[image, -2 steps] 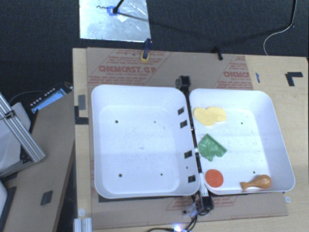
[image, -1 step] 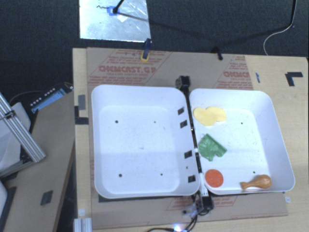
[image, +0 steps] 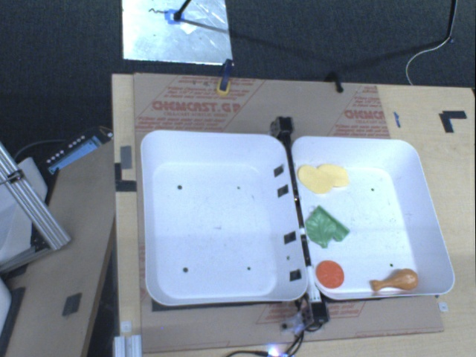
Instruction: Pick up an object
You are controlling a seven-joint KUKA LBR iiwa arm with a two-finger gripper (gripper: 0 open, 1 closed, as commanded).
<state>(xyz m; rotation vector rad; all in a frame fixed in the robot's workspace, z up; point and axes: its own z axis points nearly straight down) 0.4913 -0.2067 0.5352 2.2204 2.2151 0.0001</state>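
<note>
Leaf (image: 326,227) sits between chips (image: 323,178) and disc (image: 330,274); I'd pick the drumstick (image: 394,280), farthest from it. Tool state: can't tell.

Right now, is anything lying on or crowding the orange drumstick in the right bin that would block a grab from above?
Nothing visible does. The orange drumstick lies alone near the right bin's front rim, apart from the red disc and green piece.

Dark carpet floor (image: 312,21) lies beyond my tabletop (image: 312,99), with a shiny metal sheet (image: 176,19) on it; an aluminium rail (image: 33,203) leans at the left.
</note>
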